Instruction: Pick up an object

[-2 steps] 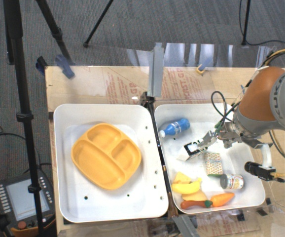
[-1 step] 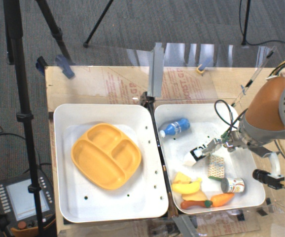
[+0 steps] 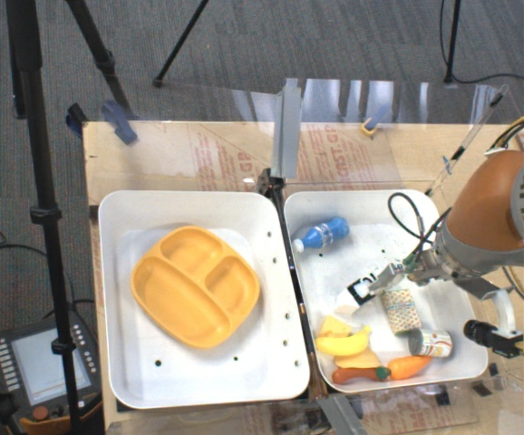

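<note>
A: Objects status?
B: All in the right bin (image 3: 384, 199). Blue bottle (image 3: 322, 234) lies on its side near the back left. A patterned packet (image 3: 400, 309) sits mid-bin. In the front corner: banana (image 3: 344, 343), carrot (image 3: 400, 368), pale yellow wedge (image 3: 336, 325), and a small can (image 3: 432, 342) lying on its side just right of the packet.

A: Gripper?
B: Gripper (image 3: 371, 287) is low over the middle of the right bin, just left of the packet and above the banana. Can't tell whether it's open or closed, or whether it's touching the bin floor. Nothing visibly gripped.

A: Arm?
B: Arm (image 3: 484, 211) comes in from the right, orange band over the bin's right edge, black cable looping off the wrist.

A: Left bin?
B: Left bin (image 3: 117, 243) holds an orange divided plate (image 3: 196, 285), flat, roughly centred.
</note>
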Available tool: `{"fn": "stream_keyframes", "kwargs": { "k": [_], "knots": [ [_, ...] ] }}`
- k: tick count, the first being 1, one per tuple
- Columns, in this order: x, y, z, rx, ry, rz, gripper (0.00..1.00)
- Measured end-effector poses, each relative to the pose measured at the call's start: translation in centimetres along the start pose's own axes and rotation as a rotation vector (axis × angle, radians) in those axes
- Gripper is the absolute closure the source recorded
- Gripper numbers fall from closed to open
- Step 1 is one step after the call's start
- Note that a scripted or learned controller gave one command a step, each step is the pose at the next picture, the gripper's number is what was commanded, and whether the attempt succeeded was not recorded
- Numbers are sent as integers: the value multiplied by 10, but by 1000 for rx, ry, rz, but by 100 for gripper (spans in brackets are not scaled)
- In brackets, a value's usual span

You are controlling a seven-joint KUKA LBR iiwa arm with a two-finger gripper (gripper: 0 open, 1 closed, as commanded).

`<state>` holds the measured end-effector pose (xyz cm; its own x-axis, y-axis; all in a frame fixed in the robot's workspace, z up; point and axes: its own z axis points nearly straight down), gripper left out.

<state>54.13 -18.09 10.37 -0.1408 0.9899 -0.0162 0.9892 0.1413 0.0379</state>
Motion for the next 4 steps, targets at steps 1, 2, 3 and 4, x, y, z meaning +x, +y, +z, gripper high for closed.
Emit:
{"fn": "stream_keyframes", "kwargs": {
  "k": [1, 2, 3, 4],
  "knots": [
    [-12, -25, 16, 37, 22, -198, 0],
    [13, -57, 15, 38, 25, -303, 0],
    [2, -65, 15, 38, 20, -123, 0],
    [9, -16, 18, 40, 24, -222, 0]
  ]
}}
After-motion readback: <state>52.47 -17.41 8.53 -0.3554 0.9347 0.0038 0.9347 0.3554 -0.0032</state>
